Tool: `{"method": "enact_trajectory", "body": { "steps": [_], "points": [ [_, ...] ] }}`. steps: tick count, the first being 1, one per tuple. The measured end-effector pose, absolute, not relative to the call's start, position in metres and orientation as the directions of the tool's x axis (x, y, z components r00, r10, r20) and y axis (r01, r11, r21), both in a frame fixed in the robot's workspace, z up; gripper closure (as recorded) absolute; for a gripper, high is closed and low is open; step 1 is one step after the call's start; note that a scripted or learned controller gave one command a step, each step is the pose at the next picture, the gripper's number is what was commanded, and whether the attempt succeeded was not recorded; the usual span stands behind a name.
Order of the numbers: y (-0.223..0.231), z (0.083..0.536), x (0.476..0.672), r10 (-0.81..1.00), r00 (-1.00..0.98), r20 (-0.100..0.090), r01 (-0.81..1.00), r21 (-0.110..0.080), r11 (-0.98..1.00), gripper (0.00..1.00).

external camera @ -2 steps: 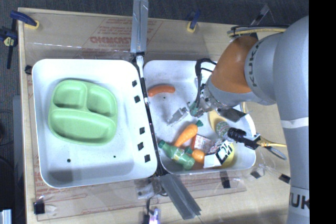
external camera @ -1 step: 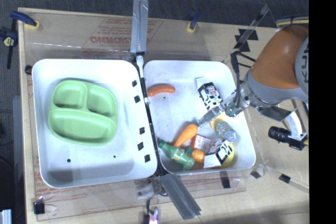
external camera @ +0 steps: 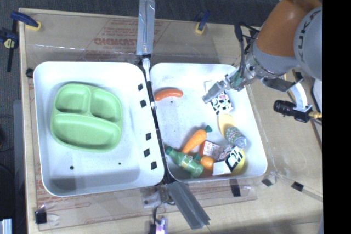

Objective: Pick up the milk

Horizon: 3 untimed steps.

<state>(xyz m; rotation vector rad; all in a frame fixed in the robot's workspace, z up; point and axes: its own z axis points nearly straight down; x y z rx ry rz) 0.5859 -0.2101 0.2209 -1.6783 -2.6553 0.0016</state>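
The milk (external camera: 221,103) is a small white carton with black cow spots, in the right bin (external camera: 181,76) near its right wall. My gripper (external camera: 215,92) reaches in from the right and sits right over the carton's upper end, touching or nearly touching it. The gripper hides part of the carton's top. I cannot tell whether the carton is lifted or resting on the bin floor.
A sausage (external camera: 168,93) lies at the right bin's upper left. A carrot (external camera: 194,140), a green bottle (external camera: 184,159), a yellow item (external camera: 226,123) and several other small packs crowd the lower right. The left bin holds a green divided tray (external camera: 88,115).
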Motion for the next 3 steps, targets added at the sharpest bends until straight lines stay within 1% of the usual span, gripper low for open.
{"method": "enact_trajectory", "body": {
  "steps": [1, 2, 3],
  "points": [
    [-0.208, 0.092, 0.616, 0.912, -0.409, 0.000, 0.912, -0.001, 0.409, 0.00],
    [-0.210, 0.202, 0.567, 0.868, -0.497, -0.001, 0.868, 0.000, 0.497, 0.00],
    [-0.210, 0.178, 0.614, 0.860, -0.510, 0.000, 0.860, -0.001, 0.510, 0.00]
  ]
}}
